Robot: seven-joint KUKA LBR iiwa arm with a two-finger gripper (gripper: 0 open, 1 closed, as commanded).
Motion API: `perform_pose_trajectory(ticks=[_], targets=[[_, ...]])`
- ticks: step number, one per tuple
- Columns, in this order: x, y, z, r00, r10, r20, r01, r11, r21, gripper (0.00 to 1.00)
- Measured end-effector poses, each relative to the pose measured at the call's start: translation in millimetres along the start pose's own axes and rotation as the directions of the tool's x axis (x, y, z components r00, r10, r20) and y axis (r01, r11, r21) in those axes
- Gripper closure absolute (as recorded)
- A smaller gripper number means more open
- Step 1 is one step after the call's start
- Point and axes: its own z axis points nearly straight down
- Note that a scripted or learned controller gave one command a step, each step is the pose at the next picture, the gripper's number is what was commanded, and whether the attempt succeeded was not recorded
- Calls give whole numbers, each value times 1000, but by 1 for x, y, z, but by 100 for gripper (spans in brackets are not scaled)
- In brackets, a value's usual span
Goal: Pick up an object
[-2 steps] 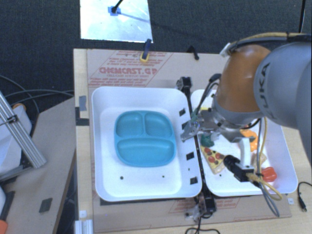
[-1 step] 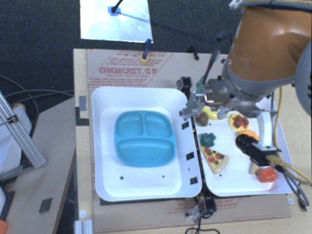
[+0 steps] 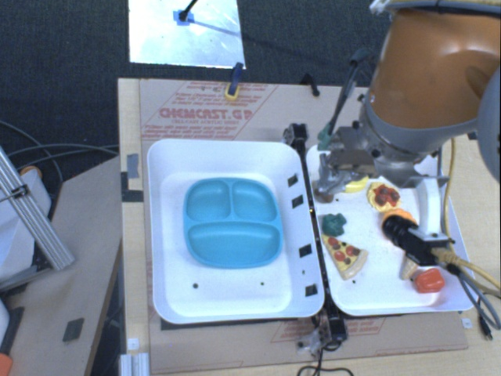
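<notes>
My claw point(image 3: 326, 186) hangs low over the right bin point(image 3: 376, 298), near its far left corner and close to the wall it shares with the left bin point(image 3: 168, 159). I cannot tell how far the claw is open, nor whether it has hold of anything. The things to pick from all lie in the right bin. A yellow piece point(image 3: 357, 184) is just beside the claw. A round red toy point(image 3: 384, 197) lies a little further towards the right edge. A green toy point(image 3: 335, 224) sits near the left wall, just nearer than the claw. A pizza slice point(image 3: 347, 257) lies nearer still, close to the green toy. A red piece point(image 3: 429, 280) rests by the near right corner. In the left bin a blue plate point(image 3: 232, 222) with three sections lies flat in the middle. Both bins stand on a cardboard sheet point(image 3: 203, 110).
</notes>
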Motion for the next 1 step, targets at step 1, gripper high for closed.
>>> perform_pose_trajectory(ticks=[1], targets=[[60, 0, -47, 1000, 0, -3, 0, 1000, 0, 100]])
